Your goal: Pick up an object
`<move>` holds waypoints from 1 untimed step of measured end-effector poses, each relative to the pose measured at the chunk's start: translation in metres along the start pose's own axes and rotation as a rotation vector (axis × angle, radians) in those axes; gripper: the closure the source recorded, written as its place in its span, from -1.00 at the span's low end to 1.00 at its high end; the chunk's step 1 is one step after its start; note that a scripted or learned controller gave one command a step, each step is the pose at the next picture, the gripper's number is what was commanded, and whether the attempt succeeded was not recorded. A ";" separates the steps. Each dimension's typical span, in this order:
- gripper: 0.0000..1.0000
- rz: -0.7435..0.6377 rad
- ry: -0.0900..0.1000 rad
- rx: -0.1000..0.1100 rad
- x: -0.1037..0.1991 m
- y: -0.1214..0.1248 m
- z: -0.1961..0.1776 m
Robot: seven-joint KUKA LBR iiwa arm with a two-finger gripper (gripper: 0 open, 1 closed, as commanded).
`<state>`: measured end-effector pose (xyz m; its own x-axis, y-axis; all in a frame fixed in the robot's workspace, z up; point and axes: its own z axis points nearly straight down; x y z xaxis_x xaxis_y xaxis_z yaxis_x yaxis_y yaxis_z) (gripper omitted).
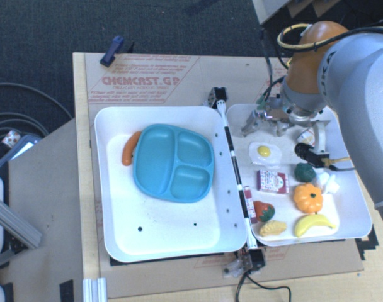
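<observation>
The end effector [266, 121] hangs over the right bin's [361, 222] far corner; I cannot tell its state. A fried egg [264, 151] lies just below, nothing is held.

Colours here: both bins are plain white, left bin [116, 187] and right bin [352, 216]. The divided plate [174, 163] is turquoise blue, with an orange carrot-ish thing [128, 148] peeking out on its left. On the right there's a white fried egg [264, 151] with a yellow yolk, a dark red packet [271, 181], an orange pumpkin [307, 197], a yellow banana [314, 224], yellow corn [273, 228], and something dark green [305, 172].
</observation>
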<state>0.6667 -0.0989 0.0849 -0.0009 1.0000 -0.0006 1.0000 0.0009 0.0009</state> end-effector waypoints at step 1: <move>-1.00 0.002 0.002 0.003 0.006 -0.068 0.000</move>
<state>0.5992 -0.0926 0.0844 0.0006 1.0000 0.0010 1.0000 -0.0006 -0.0022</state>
